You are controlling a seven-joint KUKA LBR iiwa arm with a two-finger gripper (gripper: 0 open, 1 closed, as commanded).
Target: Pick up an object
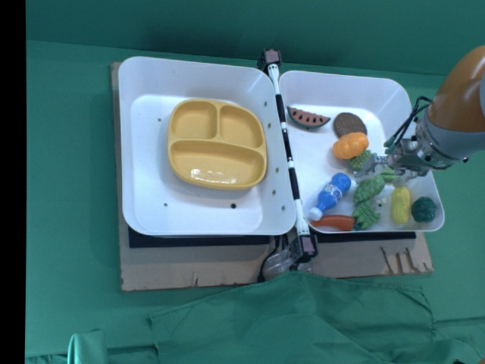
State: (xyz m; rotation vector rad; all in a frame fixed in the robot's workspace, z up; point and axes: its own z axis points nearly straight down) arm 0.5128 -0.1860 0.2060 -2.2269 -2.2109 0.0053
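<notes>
The arm reaches over the right bin, its gripper low among the toys near the right wall; whether it is wide, narrow or holding something I cannot tell. Just beside it lie an orange and a green leafy piece. The left bin carries a yellow divided plate.

I see the worktop w/ green cloth over it. A cardboard sheet lies flat on it, carrying two white bins: left bin and right bin, touching side by side.
</notes>
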